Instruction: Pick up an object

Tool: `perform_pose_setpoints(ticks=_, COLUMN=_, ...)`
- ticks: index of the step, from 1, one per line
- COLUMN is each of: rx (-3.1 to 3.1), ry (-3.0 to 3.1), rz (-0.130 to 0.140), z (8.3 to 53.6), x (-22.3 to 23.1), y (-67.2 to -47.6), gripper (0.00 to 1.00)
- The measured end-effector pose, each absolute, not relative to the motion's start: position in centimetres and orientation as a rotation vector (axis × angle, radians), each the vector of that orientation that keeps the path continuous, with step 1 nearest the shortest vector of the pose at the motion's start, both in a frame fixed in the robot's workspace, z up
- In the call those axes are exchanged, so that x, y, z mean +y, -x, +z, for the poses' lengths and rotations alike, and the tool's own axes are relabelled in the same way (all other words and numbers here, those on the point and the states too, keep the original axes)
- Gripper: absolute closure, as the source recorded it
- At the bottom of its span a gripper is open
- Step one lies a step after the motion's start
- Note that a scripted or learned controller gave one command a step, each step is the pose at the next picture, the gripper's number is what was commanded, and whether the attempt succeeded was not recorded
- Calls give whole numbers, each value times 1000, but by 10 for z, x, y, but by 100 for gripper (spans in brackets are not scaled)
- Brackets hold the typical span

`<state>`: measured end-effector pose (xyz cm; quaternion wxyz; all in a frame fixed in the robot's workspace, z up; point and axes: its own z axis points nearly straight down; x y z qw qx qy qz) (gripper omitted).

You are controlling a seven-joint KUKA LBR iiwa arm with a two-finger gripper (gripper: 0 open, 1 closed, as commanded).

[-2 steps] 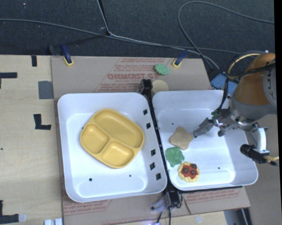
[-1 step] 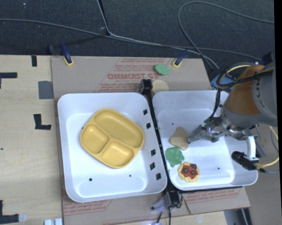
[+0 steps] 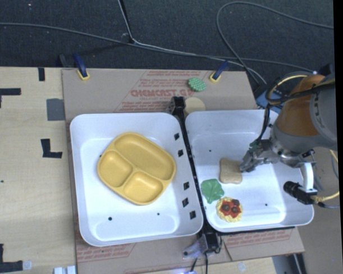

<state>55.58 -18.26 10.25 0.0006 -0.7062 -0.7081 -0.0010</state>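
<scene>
While low in right bin (image 3: 275, 214) | tool (image 3: 247, 163) touches tan piece (image 3: 229, 172) | grip unclear

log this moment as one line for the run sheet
arm: over right bin | gripper: low, beside tan piece | hold: none seen | also there: green piece, red-yellow piece | left bin: yellow tray
</scene>
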Motion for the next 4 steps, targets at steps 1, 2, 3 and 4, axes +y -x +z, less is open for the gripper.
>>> perform_pose_setpoints(ticks=1, rx=-2226, ry=2223, rz=-3, z=166, x=-184, y=-559, gripper=100)
perform_pose_setpoints(ticks=2, rx=-2226, ry=2223, rz=-3, z=219, x=-184, y=-560, gripper=100)
perform_pose_setpoints(ticks=3, rx=-2222, ry=2220, rz=4, z=201, x=-184, y=-560, gripper=100)
perform_pose_setpoints(ticks=4, rx=-2225, ry=2214, rz=1, z=194, x=-129, y=-549, gripper=100)
